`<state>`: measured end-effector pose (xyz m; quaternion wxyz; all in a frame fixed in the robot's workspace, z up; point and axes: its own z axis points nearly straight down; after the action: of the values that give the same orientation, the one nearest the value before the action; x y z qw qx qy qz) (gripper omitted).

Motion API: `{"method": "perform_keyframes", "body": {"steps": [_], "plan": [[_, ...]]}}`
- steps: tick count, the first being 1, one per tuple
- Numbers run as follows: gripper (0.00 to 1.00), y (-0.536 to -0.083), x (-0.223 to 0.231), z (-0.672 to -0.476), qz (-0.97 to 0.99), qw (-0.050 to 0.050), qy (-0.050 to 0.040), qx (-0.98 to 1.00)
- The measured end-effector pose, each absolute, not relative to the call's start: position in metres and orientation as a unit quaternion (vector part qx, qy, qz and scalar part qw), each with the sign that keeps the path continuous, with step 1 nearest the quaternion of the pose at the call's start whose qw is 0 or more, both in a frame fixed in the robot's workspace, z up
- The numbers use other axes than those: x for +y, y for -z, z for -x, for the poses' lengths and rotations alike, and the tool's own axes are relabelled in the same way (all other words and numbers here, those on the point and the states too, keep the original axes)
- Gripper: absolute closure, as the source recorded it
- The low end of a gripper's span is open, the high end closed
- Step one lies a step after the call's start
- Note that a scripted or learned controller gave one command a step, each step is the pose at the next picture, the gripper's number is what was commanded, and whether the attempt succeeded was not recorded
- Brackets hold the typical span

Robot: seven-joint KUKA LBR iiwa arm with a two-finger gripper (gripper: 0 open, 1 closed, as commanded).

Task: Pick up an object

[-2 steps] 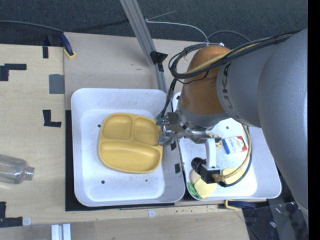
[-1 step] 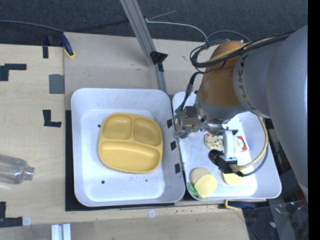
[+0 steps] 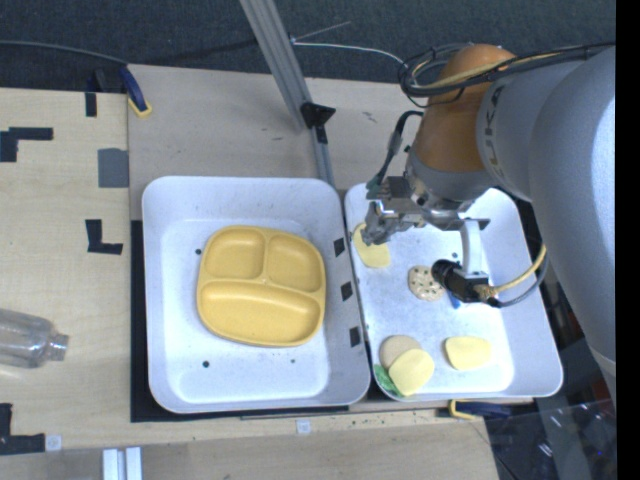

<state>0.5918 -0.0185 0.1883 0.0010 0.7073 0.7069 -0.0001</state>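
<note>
Arm [image 3: 470,118] reaching from right, claw [image 3: 372,230] low over right bin [image 3: 535,363]

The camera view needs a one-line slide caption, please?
Gripper poised above a yellow piece in the right bin.

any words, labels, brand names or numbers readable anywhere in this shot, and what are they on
None can be read.
The yellow divided tray in the left bin is plain.
The food pieces in the right bin bear no print; the cookie shows only dark specks.
The clear bottle shows no legible label.
The black tape marks on the bench are shapes, not letters.
</note>
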Motion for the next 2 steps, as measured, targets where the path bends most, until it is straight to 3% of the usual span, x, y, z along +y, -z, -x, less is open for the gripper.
{"method": "perform_keyframes", "body": {"steps": [1,2], "plan": [[1.0,-0.188,0.027,-0.553,-0.706,-0.002,0.0016,0.709],[1.0,-0.194,-0.012,-0.575,-0.708,0.0,0.0006,0.707]]}}
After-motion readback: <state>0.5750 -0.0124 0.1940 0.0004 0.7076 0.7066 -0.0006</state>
